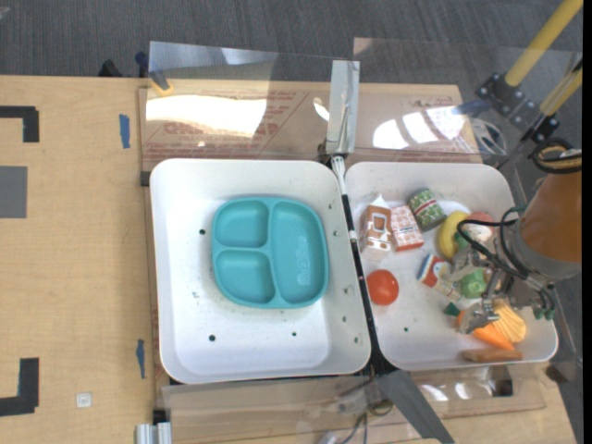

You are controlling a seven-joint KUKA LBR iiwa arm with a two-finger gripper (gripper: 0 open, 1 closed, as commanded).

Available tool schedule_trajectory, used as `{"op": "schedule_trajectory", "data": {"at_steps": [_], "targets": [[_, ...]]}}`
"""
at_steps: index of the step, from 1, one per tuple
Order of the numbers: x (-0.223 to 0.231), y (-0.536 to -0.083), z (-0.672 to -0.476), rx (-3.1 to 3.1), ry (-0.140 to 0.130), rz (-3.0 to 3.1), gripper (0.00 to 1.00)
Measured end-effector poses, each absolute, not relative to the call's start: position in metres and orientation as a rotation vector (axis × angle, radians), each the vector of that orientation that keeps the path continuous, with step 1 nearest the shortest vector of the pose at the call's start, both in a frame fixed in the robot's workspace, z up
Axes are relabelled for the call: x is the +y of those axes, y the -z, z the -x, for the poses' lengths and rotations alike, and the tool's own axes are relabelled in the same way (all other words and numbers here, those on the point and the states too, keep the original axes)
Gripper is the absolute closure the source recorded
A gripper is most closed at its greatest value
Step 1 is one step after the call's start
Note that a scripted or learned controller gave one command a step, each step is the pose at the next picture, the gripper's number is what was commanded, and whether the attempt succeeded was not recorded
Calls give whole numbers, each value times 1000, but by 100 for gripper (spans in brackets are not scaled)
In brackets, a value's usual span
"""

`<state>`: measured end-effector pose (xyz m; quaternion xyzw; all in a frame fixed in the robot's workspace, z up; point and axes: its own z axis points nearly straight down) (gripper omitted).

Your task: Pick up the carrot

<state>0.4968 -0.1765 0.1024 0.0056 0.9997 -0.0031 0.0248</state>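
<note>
Carrot [498,335] (right bin [407,340]) | teal tray [270,252] (left bin [176,276])

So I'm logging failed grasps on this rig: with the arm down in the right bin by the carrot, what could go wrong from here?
1. The carrot lies near the right bin's front wall, so the gripper may strike the wall.
2. Packets, a banana and other small items crowd beside it, so a neighbour may get grabbed or knocked instead.
3. The red tomato sits loose and could roll if the clutter gets pushed.
</note>
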Motion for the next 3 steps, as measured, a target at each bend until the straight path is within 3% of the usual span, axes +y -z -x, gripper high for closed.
{"op": "schedule_trajectory", "data": {"at_steps": [2, 3], "targets": [[-164, -103, -494, 3082, 19, -241, 0], [-137, -103, -494, 3084, 25, -169, 0]]}}
